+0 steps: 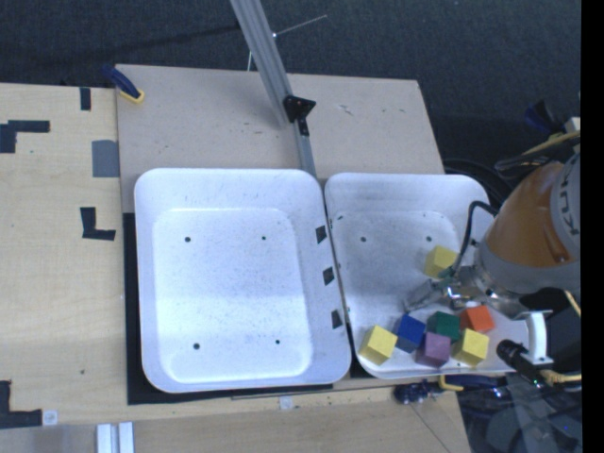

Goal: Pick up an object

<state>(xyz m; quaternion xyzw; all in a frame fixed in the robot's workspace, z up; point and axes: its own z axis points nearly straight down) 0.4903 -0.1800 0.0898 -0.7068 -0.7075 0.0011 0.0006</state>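
pincer (444, 293): we see it low in right bin (396, 196), grip state unclear
blocks: yellow block (439, 260) just beside; blue block (411, 330), green block (444, 325) near

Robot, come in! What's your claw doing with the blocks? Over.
Claw low in right bin, over the block pile. Yellow block just beside it; blue block and green block close below. No block seen in its grip.

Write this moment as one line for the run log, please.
arm: over right bin | gripper: low among blocks, beside yellow block | grasp: not confirmed | left bin: untouched
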